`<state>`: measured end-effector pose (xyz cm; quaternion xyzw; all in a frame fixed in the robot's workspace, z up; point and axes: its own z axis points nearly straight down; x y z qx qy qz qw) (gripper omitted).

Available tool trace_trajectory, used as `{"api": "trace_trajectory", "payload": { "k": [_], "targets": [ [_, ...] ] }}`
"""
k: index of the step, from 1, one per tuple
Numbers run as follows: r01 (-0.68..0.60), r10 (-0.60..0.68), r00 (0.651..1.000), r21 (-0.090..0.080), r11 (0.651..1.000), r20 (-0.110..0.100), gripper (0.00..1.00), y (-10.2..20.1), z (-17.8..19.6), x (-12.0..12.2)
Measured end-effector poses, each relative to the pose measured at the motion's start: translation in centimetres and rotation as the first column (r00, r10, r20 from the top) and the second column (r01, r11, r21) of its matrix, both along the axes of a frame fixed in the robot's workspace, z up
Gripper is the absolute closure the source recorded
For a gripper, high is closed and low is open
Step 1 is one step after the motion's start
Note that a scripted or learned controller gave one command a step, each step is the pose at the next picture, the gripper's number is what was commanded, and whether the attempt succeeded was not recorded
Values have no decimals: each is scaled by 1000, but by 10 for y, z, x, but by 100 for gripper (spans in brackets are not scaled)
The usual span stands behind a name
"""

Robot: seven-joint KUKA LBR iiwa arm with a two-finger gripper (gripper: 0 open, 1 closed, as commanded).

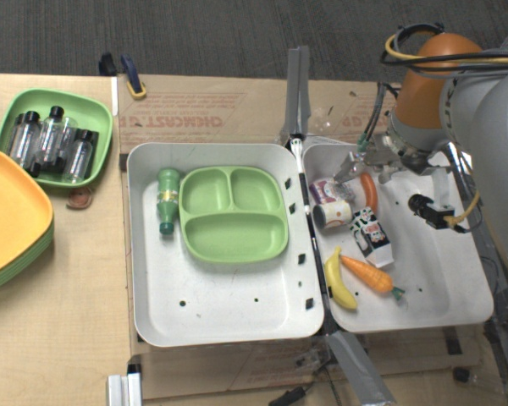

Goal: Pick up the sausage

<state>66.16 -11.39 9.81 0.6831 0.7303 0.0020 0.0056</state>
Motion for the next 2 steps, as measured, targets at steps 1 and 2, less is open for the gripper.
{"api": "trace_trajectory", "payload": {
  "k": [1,2],
  "targets": [
    [-115,115,993,1,993,1,0,-28,0,-39],
    [-113,113,994,2,994,3,100,-29,10,-39]
  ]
}}
